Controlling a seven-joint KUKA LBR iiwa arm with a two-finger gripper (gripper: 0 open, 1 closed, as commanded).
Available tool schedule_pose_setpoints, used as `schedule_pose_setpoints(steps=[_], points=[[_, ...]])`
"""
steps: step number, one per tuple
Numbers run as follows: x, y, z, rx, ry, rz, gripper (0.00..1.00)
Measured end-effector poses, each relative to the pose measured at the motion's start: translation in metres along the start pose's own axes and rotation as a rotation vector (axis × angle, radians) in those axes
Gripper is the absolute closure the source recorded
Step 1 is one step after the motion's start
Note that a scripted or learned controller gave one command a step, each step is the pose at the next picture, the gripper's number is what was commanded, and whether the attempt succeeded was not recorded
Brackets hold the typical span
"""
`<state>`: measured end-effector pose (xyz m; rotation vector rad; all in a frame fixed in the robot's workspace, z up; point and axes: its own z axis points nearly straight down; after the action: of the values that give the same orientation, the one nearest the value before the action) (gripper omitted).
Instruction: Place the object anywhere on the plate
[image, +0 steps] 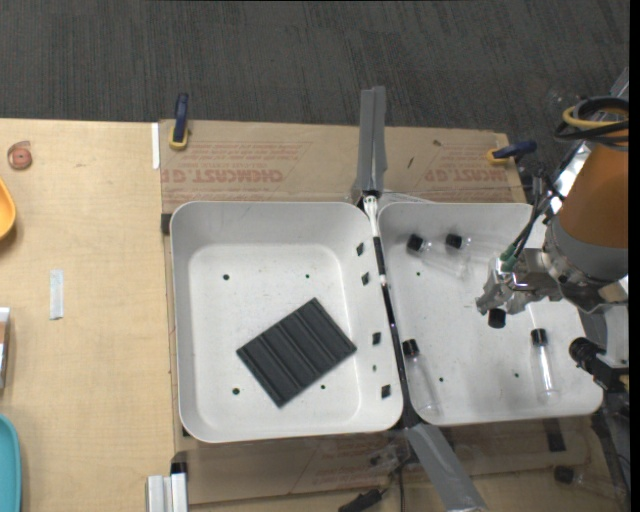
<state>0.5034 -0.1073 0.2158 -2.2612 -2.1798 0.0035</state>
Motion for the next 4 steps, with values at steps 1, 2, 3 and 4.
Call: schedule_pose_setpoints(steps=[1,2,3,4], points=[[0.055,-0.018,0.026,0.004,0.000,0.308,1.00],[0.117,0.041,-0.019,0.002,-0.002,0.207,1.00],[0.190,0.023,0.014,0.004,-0.002,0.270,1.00],[0.250,-0.004,-0.069,0.002,-0.003,0.205,1.00]])
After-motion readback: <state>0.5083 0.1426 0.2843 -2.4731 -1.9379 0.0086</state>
